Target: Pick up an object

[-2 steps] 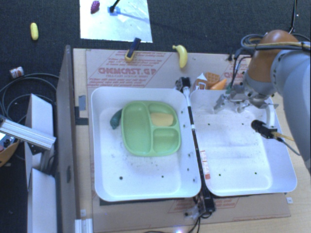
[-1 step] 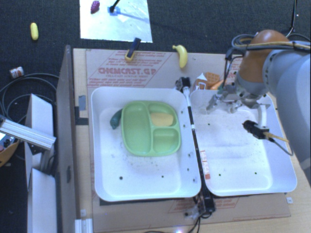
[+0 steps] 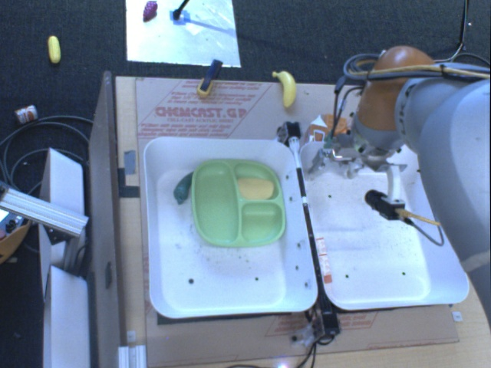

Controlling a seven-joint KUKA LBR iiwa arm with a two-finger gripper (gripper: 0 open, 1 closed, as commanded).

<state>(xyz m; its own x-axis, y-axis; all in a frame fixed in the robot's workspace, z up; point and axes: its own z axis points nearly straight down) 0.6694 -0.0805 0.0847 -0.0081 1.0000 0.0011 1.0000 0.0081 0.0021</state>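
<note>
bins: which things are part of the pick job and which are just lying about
In the job: end effector; green divided tray; yellow piece in its compartment; dark teal item beside the tray.
Lying about: banana on the cardboard; yellow-and-blue tool near it; yellow thing on the floor; purple thing on a sheet.

The grey KUKA arm [image 3: 449, 121] is reaching in from the right of the camera view, its thick last link lying across the upper right and pointing leftward. The orange band [image 3: 391, 83] is sitting just above the wrist [image 3: 370, 135], facing up toward the camera. Dark cables [image 3: 354, 66] are looping beside the band. Below it the wrist is bending downward, and the gripper [image 3: 337, 158] is hanging at the arm's low left end, aimed down.
</note>
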